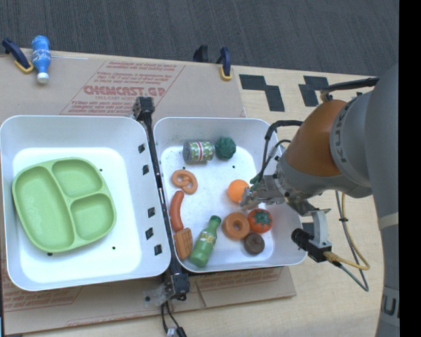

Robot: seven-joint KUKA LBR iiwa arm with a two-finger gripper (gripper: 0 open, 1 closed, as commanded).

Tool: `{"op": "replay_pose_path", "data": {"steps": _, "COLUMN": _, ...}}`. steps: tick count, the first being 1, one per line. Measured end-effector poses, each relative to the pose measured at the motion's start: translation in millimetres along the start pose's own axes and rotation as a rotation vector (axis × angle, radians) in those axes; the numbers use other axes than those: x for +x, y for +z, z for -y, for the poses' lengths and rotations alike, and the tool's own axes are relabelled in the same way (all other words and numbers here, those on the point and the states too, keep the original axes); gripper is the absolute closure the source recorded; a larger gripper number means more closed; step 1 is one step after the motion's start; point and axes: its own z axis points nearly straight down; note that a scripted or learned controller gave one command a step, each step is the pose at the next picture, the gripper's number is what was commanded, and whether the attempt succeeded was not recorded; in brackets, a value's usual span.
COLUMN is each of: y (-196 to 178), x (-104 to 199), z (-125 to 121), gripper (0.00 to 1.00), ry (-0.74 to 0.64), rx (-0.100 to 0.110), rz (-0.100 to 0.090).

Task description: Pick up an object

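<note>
The right bin (170,140) holds several toy foods: a green can (198,151), a dark green ball (226,147), a pretzel (185,181), an orange ball (238,190), a red sausage (176,210), a green bottle (206,240), an orange doughnut (236,225), a tomato (259,220), a brown doughnut (254,243) and an orange wedge (184,243). My gripper (255,196) reaches down at the bin's right side, just right of the orange ball and above the tomato. The wrist hides its fingertips.
The left bin (126,258) holds a light green divided plate (63,203). A blue and white bottle (41,57) stands at the bench's far left corner. Clamps (224,63) sit along the back edge. A cable (351,255) trails at the right.
</note>
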Motion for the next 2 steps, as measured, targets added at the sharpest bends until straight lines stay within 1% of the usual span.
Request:
{"op": "replay_pose_path", "data": {"steps": 1, "y": -144, "x": 44, "z": -22, "gripper": 1.00, "ry": 0.006, "rx": -0.007, "rz": -0.001}}
{"op": "replay_pose_path", "data": {"steps": 2, "y": -133, "x": 45, "z": 9, "gripper": 1.00, "ry": 0.006, "rx": -0.002, "rz": -0.001}}
